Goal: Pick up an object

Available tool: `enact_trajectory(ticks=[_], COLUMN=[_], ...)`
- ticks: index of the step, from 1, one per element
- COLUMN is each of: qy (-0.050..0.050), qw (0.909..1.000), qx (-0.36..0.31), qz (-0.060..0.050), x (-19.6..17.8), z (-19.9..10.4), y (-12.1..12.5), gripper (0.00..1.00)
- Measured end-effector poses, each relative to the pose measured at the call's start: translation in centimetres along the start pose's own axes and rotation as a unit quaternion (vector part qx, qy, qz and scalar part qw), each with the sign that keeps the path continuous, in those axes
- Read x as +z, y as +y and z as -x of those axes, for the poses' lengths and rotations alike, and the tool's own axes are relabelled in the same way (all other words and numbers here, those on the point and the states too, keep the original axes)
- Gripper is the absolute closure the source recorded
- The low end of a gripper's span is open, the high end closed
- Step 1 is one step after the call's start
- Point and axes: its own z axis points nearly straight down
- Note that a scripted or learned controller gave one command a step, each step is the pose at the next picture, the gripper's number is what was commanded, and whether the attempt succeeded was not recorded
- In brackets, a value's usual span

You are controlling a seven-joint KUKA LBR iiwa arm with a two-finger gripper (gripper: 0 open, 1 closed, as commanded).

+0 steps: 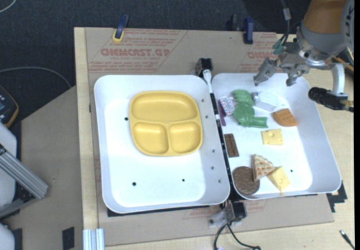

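My gripper (277, 76) hangs open over the far edge of the right bin (315, 148), with nothing between its fingers. Just below it lie a clear plastic piece (266, 100) and a green toy (246, 109). An orange-brown cookie (284, 117) sits to the right of the green toy. Nearer the front are a yellow cheese square (273, 137), a brown chocolate bar (231, 144), a round brown cookie (245, 180), a sandwich triangle (261, 166) and a yellow cheese wedge (279, 178). A purple wrapper (226, 105) lies by the bin's left wall.
The left bin (112, 176) holds a yellow three-compartment plate (166, 122). Both bins rest on a cardboard sheet (163, 49) held by clamps at the far edge.
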Motion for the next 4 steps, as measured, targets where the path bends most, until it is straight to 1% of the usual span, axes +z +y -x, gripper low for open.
enact_trajectory(ticks=[1,2,3,4], qy=[-0.001,-0.001,-0.001,-0.003], qw=[1.0000,1.0000,1.0000,0.9999], qx=[-0.001,-0.001,-0.002,-0.002], qz=[0.007,0.004,0.010,0.016], x=[-0.9,4.7,10.4,10.3], z=[0.0,0.4,0.4,0.4], y=[0.3,1.1,1.8,2.1], gripper=[0.00,0.00,0.00,0.00])
